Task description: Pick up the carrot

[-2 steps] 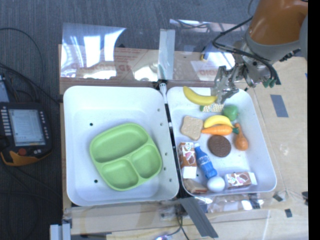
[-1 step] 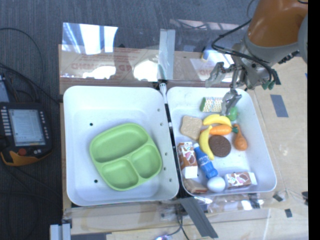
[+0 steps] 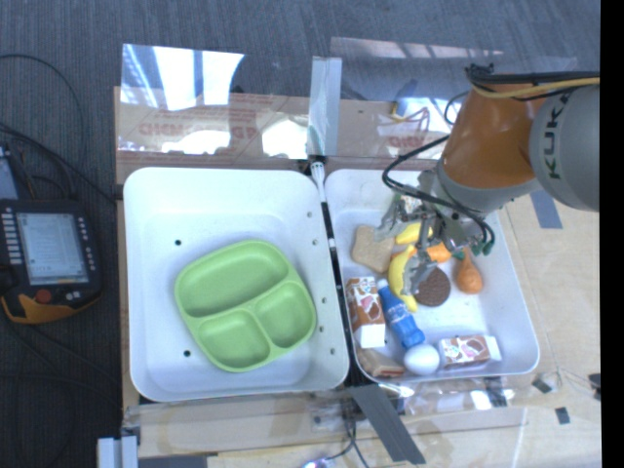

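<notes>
Over the right white bin (image 3: pixel 517 300), our two-finger gripper (image 3: pixel 436 247) hovers among clutter; we cannot tell its opening or whether it holds anything. We should descend squarely on the small orange carrot (image 3: pixel 469 275), just beside the yellow banana (image 3: pixel 401 266), avoiding neighbours.

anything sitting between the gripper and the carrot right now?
Nothing visible. The gripper hangs over the right bin, with the carrot just to its right. The banana and brown cookie lie on its other side.

"KU" of KUKA lettering on grey arm (image 3: pixel 575 149), other labels unreadable
</notes>
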Controlling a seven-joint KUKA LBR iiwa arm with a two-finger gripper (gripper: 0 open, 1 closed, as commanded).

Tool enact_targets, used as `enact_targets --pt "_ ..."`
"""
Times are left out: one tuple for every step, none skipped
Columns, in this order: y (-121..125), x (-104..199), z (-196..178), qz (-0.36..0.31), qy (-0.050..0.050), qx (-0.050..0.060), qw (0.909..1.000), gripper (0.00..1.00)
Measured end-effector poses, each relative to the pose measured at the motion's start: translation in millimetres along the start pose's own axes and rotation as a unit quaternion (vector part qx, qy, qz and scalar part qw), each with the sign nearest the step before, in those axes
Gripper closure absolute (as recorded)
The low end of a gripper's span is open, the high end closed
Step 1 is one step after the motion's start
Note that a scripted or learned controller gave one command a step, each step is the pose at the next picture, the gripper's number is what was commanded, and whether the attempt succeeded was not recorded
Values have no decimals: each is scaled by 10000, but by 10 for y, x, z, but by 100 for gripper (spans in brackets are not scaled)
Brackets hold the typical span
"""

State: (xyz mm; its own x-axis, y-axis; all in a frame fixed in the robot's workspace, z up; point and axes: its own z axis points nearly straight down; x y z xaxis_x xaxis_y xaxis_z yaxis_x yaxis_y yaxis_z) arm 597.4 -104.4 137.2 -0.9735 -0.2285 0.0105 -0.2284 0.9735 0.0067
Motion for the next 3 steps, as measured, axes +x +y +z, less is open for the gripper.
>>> enact_targets --pt "-318 -6 285 345 -164 58 9993 0" --pt "-279 421 338 183 -242 111 9995 0" --pt "-373 281 353 1007 -166 76 9947 0"
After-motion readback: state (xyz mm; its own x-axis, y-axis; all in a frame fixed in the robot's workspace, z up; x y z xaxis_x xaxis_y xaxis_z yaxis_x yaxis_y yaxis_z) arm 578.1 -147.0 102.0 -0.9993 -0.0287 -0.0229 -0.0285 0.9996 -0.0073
